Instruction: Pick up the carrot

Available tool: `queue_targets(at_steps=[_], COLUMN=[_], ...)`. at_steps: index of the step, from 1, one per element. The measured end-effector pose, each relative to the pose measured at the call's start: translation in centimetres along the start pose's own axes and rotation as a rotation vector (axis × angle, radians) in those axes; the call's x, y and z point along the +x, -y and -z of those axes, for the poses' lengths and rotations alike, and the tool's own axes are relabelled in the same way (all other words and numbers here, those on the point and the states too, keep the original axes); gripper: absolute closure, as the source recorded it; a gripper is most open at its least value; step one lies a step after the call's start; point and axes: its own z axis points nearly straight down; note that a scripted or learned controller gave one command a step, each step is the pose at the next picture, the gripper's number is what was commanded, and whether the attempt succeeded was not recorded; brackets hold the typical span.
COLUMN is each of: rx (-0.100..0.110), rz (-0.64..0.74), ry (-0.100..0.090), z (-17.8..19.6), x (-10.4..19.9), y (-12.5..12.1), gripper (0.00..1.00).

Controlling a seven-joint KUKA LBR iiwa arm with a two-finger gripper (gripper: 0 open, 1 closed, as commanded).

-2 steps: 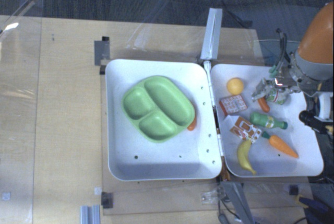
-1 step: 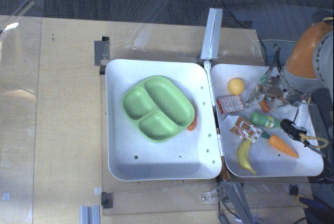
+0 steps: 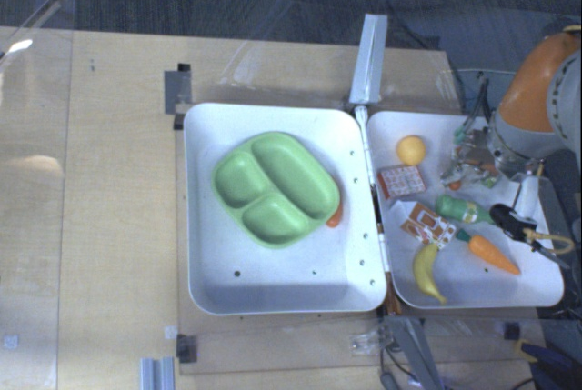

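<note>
Carrot (image 3: 493, 254): lying flat in the right-hand bin (image 3: 546, 293), toward its near right part, well clear of the near rim. Long axis slanted, leafy green stub up and to the left around the bin's middle, orange taper running down and to the right toward the near right corner. Apart from its neighbours on the orange side; at the stub end, close to a small printed packet (image 3: 429, 225) and just below a green bottle-like item (image 3: 457, 209). Left of the packet and lower, a banana (image 3: 426, 272), curved, reaching toward the near rim. Farther back, a red-and-white checked box (image 3: 401, 182) and a yellow lemon-like fruit (image 3: 411, 149) near the divider.

Gripper (image 3: 471, 163): hanging over the far right part of the same bin, below the orange-banded wrist, well apart from the carrot. Opening of the claw impossible to tell at this slant and size; nothing visibly between it.

Key relation: carrot nearer the camera than the gripper and slightly right in the view. Judged need: travel toward the near rim, then a closing line across the slanted axis, at the bare orange middle, away from bottle and packet.

Left bin (image 3: 209, 284): a green divided tray (image 3: 275, 188), something small and orange (image 3: 335, 217) at its right edge.
</note>
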Motion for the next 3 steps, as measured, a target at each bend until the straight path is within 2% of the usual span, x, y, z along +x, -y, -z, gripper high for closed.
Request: queue_targets(at_steps=[3], rx=[-0.004], rz=[0.022], ry=[-0.003], z=[2.4], x=[0.8], y=[-0.6], gripper=[1.0])
